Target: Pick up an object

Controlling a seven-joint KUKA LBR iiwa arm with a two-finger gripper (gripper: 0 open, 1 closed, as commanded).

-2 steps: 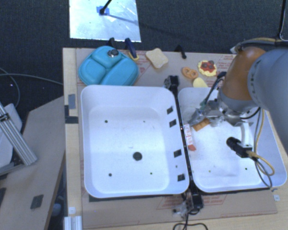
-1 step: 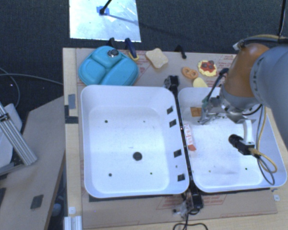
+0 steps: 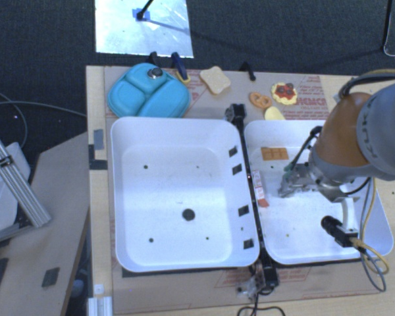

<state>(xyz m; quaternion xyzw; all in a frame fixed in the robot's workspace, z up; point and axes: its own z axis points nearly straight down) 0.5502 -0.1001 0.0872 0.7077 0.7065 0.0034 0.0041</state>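
One jaws (image 3: 288,188) low in right bin (image 3: 303,245).

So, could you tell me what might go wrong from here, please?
The gripper sits low in the right bin, below the waffle and beside a small red piece, so it may close on nothing. Both lie near the divider, which the fingers might bump or catch.

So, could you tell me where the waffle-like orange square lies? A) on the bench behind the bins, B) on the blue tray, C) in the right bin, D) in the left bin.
C: the orange square lies on the floor of the right bin, near its back wall.
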